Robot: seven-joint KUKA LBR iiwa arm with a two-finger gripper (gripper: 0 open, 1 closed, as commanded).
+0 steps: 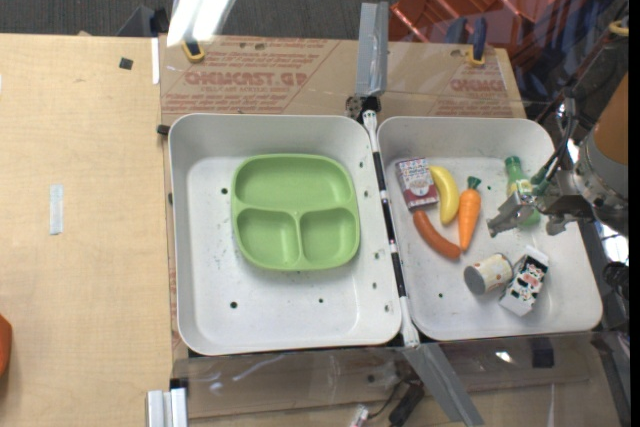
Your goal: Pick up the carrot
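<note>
Carrot [469, 218]: in the right bin [560, 315], long axis near upright in view, green top toward the far wall, tip toward me, beside the banana [446, 193].
My gripper [513, 217]: fingers spread, holding nothing, right of the carrot.

2 white bins [190, 215] – 1 green divided plate [296, 211] in left. Right bin: 1 carrot [469, 215], 1 banana [446, 193], 1 sausage [436, 235], 1 cup [488, 273], 2 small cartons [525, 283] – 1 green bottle [515, 173].

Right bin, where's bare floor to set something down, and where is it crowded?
In the right bin, bare floor lies along the front wall, left of the cup, and at the back between the snack pack and green bottle. The middle is crowded: banana, carrot, sausage.
</note>
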